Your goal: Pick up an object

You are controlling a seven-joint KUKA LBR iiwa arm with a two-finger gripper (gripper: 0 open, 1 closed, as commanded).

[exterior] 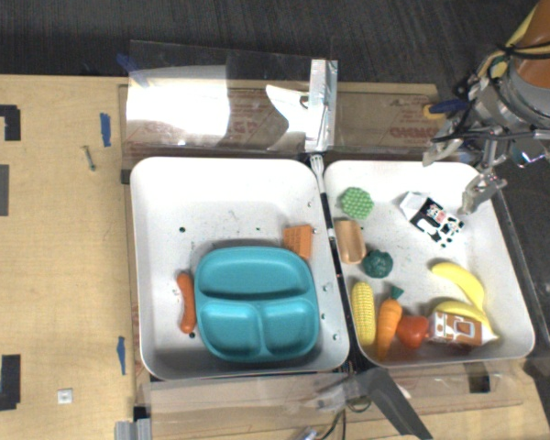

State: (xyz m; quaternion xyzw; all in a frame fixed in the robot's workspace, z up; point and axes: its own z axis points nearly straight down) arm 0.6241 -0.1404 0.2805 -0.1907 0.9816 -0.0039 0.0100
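Observation:
My gripper hangs over the back right corner of the right bin, its fingers apart and nothing between them. Just below and left of one fingertip lies a white box with black marks. The same bin holds a green leafy round, a tan cylinder, a dark green ball, a banana, a corn cob, a carrot, a red piece and a small carton.
The left bin holds a teal divided plate, an orange block at the plate's back right and a thin orange-red piece to its left. A clear panel and a metal post stand behind the bins.

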